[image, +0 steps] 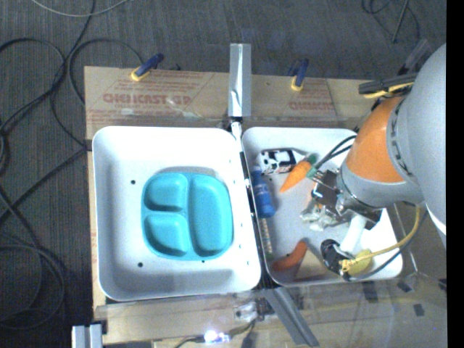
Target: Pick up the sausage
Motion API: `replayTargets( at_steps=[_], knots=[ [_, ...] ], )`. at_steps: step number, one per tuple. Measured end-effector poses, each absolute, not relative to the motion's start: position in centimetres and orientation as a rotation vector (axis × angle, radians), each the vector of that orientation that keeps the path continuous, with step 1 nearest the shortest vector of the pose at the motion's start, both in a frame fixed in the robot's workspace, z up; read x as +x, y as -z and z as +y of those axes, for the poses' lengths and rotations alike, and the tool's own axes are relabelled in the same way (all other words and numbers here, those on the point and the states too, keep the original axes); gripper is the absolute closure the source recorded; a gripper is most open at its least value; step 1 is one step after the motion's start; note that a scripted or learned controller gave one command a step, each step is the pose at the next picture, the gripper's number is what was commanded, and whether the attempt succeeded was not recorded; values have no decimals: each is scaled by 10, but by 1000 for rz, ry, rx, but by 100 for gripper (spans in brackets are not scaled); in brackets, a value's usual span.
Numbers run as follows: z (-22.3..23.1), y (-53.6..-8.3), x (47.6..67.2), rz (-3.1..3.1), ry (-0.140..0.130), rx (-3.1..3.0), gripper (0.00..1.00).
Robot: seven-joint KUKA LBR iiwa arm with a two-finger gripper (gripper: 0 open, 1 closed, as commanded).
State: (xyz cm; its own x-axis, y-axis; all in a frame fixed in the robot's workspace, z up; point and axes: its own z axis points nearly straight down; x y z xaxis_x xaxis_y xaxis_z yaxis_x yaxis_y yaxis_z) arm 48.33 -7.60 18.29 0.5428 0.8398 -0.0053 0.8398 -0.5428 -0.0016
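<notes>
Camera view puts the sausage nearest you, lying at the front edge of the right bin, untouched as far as you can judge. Just behind it the end effector hangs over the bin's middle; you cannot tell its state. Farther back lie a carrot and blue tube. The pick remains ahead.

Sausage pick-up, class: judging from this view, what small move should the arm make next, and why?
Probably shift the tool toward the near-left corner of the right bin, because the sausage lies there while the tool hovers beside the carrot.
</notes>
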Motion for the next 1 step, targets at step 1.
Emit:
replayTargets(
  at_steps=[1],
  knots=[
    [-50,-230,501,1716,8,2631,100]
  ],
)
